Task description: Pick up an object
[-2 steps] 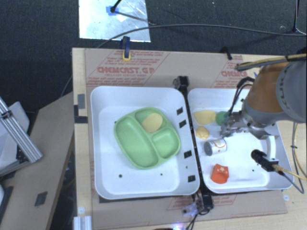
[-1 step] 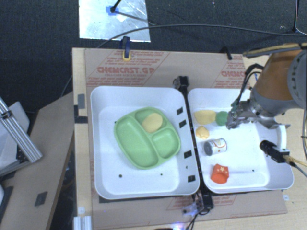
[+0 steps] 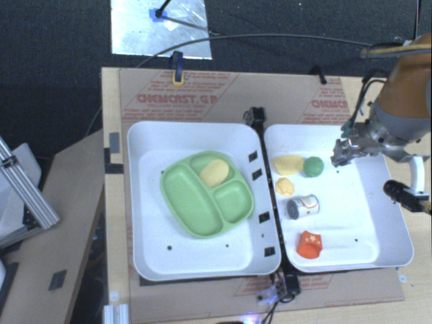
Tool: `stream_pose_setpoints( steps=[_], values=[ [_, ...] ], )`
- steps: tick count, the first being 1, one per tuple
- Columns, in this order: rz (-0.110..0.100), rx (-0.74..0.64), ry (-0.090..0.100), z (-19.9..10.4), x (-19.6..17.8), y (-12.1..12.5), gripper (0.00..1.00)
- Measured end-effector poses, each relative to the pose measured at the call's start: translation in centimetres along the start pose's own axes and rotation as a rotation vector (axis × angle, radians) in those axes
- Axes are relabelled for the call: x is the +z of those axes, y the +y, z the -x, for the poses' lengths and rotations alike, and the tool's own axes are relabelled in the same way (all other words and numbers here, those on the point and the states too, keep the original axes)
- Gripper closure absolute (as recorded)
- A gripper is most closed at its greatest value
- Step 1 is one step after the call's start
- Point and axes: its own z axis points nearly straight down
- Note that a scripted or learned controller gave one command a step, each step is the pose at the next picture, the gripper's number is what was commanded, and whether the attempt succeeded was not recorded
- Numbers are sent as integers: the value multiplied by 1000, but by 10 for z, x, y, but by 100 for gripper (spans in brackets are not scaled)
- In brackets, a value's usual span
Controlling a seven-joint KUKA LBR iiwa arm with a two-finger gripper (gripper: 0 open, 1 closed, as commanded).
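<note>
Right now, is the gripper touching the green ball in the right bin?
Apart. The camera view shows a strip of bare white bin floor between the gripper and the green ball, which sits against the yellow piece.

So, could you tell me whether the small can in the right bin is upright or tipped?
Tipped: the can lies on its side, grey end facing left.

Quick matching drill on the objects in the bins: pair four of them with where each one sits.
Things:
1. green ball
2. small can
3. red-orange object
4. yellow lump

Places:
A. on the green divided plate, left bin
B. right bin, nearest the front edge
C. right bin, lying on its side, mid-bin
D. right bin, nearest the claw

Pairs: 1-D, 2-C, 3-B, 4-A
</note>
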Motion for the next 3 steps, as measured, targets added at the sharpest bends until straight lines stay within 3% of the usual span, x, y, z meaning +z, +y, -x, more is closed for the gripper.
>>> stream_pose_setpoints(
  steps=[1, 2, 3],
  values=[
    [-5, -1, 2, 0, -10, 1, 100],
    [-8, -4, 4, -46, -13, -15, 100],
    [-7, -5, 4, -101, -7, -16, 100]
  ],
)
